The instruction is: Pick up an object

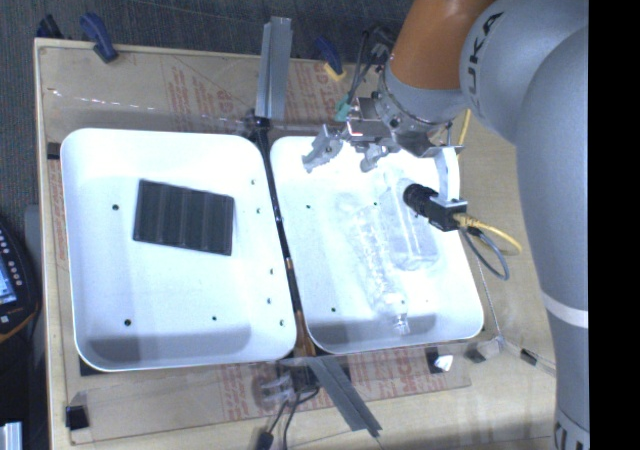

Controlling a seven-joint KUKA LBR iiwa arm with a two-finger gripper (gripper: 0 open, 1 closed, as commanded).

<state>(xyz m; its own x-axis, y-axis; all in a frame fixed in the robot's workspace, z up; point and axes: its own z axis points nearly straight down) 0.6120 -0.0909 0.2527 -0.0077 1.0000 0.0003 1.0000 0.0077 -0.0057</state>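
Note:
A flat dark grey ribbed pad lies in the left bin. A clear plastic bottle lies in the right bin, hard to make out against the white floor, its cap end toward the front edge. My gripper hangs over the back part of the right bin, above and behind the bottle. Its two fingers stand apart with nothing between them.
A grey metal bar stands at the back between the two bins. Blue clamps sit on the bench's back edge. A black connector with a yellow cable hangs at the right bin's right side.

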